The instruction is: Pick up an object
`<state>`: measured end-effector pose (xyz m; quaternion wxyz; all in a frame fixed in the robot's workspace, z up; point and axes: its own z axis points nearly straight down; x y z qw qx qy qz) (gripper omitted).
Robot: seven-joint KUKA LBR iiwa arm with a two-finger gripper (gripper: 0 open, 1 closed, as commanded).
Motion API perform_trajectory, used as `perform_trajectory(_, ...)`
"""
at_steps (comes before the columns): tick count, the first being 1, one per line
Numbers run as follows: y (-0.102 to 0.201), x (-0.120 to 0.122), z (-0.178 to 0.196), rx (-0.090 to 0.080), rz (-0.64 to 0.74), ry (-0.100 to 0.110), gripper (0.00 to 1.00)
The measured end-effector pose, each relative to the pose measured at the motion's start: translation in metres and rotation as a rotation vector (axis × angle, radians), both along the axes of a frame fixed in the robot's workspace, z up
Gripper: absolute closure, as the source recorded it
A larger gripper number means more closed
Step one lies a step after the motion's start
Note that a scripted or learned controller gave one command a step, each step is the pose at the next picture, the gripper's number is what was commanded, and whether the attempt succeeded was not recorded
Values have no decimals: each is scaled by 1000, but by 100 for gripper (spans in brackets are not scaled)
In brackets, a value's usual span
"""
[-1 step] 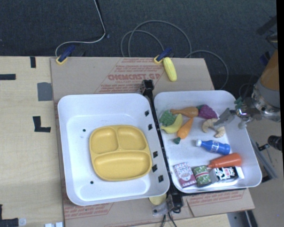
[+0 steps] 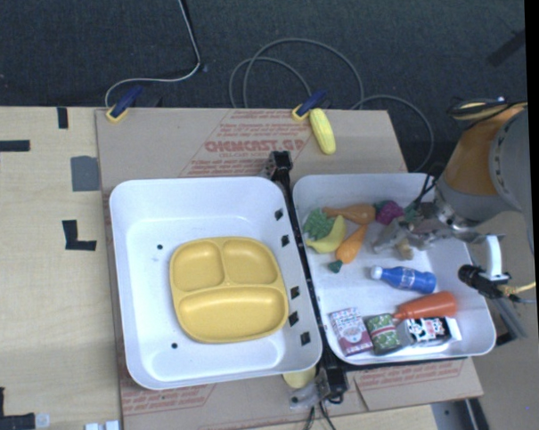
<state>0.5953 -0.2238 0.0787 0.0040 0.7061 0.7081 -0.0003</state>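
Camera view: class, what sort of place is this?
Probably a robotics lab test bench: a robot arm reaching over two white bins, toy food such as a blue bottle, and loose cables.

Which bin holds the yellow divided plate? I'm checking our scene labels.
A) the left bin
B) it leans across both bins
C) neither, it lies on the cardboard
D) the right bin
A: the yellow divided plate lies flat inside the left bin, while the right bin holds the small toys, such as the blue bottle.
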Motion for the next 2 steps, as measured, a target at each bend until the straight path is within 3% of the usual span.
perform_trajectory(1,51,60,6,4,2,18,0)
perform_trajectory(2,112,69,5,-2,-3,28,0)
